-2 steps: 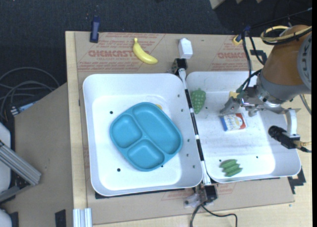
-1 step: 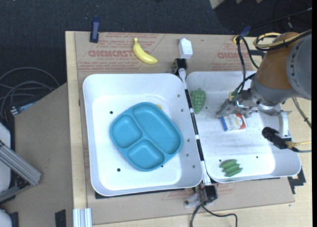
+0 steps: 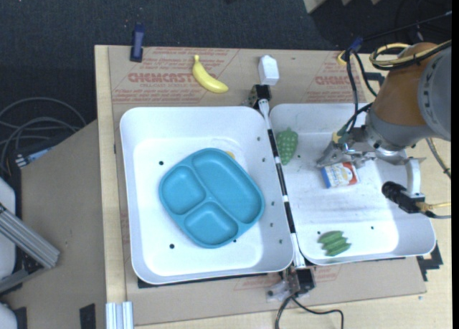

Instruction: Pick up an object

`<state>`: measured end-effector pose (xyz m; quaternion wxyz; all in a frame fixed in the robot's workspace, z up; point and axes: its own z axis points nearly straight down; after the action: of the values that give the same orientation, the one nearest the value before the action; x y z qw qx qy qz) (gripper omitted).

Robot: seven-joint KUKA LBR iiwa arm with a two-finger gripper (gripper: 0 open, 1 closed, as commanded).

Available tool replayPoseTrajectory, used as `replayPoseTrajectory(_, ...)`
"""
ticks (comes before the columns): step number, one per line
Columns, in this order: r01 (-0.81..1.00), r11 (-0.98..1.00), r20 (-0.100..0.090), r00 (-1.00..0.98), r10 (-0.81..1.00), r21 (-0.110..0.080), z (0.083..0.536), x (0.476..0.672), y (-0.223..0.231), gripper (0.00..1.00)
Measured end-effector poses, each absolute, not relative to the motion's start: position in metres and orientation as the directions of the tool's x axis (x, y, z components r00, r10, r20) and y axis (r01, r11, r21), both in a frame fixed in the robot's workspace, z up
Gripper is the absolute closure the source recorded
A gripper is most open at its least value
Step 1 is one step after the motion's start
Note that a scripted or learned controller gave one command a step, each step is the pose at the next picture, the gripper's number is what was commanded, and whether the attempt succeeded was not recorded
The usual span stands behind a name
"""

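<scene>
The gripper [image 3: 343, 154] sits low in the upper half of the right bin [image 3: 373, 245], and the small white, red and blue packet [image 3: 338, 175] lies just beside it at about six o'clock from the fingertips, touching or nearly so. The packet's long axis runs roughly nine to three o'clock, tipped slightly. Whether the end effector is released or clenched I cannot tell (the wrist hides that).
</scene>
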<state>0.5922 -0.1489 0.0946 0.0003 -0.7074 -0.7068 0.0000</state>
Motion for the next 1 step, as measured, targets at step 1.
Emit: replayPoseTrajectory(1,1.000,0.001,0.000,-0.001,1.000,0.001,0.1849,0.5682,-0.0801,1.00)
